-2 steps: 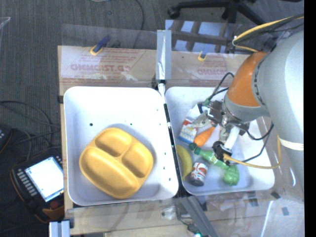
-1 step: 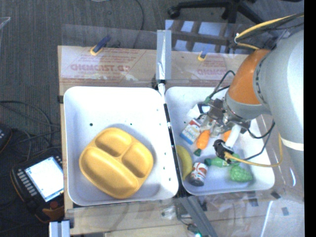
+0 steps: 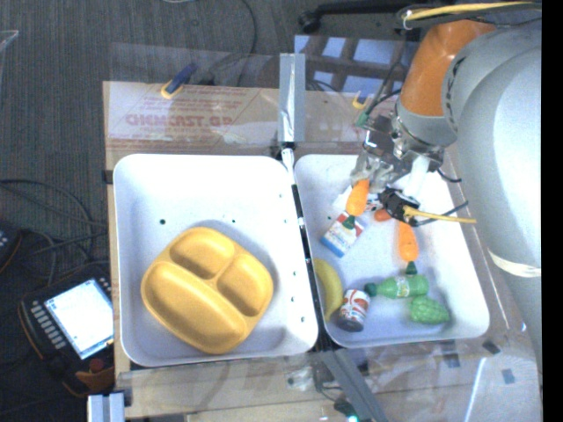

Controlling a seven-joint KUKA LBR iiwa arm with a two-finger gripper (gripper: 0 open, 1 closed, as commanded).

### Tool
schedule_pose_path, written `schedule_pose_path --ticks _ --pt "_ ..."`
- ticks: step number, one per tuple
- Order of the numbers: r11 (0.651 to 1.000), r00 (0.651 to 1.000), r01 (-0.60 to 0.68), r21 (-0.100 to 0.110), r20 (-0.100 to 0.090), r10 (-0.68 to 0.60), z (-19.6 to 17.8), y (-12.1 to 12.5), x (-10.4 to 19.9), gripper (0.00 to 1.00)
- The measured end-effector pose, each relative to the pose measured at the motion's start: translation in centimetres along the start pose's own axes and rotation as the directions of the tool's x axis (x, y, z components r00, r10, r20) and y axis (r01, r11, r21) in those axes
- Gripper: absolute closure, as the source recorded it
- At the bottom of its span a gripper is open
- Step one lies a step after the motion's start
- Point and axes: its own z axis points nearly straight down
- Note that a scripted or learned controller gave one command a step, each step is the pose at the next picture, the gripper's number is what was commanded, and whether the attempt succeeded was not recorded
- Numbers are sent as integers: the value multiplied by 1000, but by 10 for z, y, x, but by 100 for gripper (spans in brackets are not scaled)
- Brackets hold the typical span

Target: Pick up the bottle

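— Where is the gripper (image 3: pixel 384 181)?
— At the far end of the right bin (image 3: pixel 471 323), low over its back part. It hangs from the grey arm (image 3: pixel 501 112), which comes in from the right with its orange band just above the wrist. Cables and a yellow strip crowd the tip, so I cannot tell whether it is open or closed, and I see nothing clearly held in it.

— And the big things on the bench?
— Two white bins side by side. The left bin (image 3: pixel 132 183) holds a yellow sectioned tray (image 3: pixel 207 288), lying at a slant and taking up most of the floor.

— What lies in the right bin?
— A banana (image 3: pixel 328 287) along the left wall. A green bottle (image 3: pixel 398 287) on its side near the front, touching a lumpy green toy (image 3: pixel 428 310). A white bottle (image 3: pixel 341 234) with a green cap, tilted, just left of and nearer the front than the gripper. A red and white can (image 3: pixel 354 309) in the front left corner, beside the banana.

— Anything smaller?
— An orange carrot (image 3: pixel 407 243) between the gripper and the green bottle, and a second orange piece (image 3: pixel 356 196) right beside the gripper, just above the white bottle
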Motion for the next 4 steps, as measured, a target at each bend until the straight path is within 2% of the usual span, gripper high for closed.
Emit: schedule_pose_path --ticks 1,2,3,4 --pt "999 999 -52 -1 0 52 -35 4 51 100" --pt "999 999 -52 0 1 52 -35 4 51 0" --pt "998 998 58 1 1 -58 39 26 -2 0" --pt "995 995 95 -13 -8 -95 65 38 -14 0"
